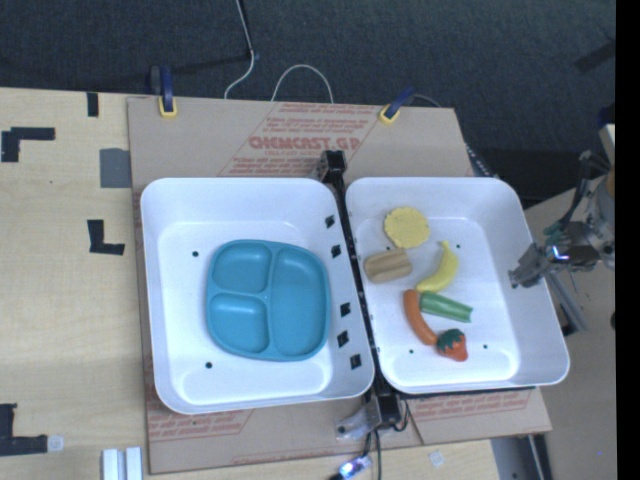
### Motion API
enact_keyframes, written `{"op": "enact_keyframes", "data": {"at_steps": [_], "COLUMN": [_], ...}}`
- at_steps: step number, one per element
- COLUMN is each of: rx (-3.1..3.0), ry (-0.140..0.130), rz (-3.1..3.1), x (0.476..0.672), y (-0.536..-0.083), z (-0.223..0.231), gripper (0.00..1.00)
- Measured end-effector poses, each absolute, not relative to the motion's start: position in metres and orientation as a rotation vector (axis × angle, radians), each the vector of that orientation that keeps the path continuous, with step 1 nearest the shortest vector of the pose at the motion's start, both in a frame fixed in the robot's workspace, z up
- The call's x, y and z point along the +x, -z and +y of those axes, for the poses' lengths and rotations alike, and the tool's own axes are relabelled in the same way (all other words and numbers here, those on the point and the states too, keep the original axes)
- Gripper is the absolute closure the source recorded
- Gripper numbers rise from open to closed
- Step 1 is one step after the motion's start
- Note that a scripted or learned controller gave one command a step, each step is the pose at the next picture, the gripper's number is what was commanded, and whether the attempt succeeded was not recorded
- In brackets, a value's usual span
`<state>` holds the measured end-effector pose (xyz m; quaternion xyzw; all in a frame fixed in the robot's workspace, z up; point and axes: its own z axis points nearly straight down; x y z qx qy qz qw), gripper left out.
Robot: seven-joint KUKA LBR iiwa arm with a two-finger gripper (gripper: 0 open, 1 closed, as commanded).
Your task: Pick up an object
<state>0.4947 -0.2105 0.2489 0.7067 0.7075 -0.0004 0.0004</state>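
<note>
**Approach step — pincer at right edge, nothing picked yet**

I see the pincer (530, 268) at the right of the frame, just outside or over the right rim of the right bin (500, 193). Too small and dark for me to tell how it is set, so I log its state as unknown. Nothing is visibly carried in it.

Candidate objects all lie in the right bin, centre-right of the frame:
- yellow disc (407, 227), uppermost
- tan block (387, 265), just below the disc, near the bin's left wall
- banana (442, 267), slanted, right of the block
- green piece (446, 307), touching the banana's lower end
- carrot (419, 316), just left of the green piece
- red piece (453, 344), lowest, at the carrot's end

The left bin (160, 208) holds a blue divided tray (268, 300), centre-left of the frame.

My judgement: the task is in its reach-in step; no grasp begun. The next move calls for travel leftward over the rim, then a descent onto one object. The banana and green piece are nearest the pincer, but they touch, so a clean grip there needs care. The disc stands more apart.
</note>
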Motion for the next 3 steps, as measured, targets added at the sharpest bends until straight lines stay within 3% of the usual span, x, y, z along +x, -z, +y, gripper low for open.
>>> {"op": "enact_keyframes", "data": {"at_steps": [3], "rx": [2.217], "ry": [0.003], "rz": [2.230], "x": [0.542], "y": [-0.234], "z": [-0.048], "gripper": [1.00]}}
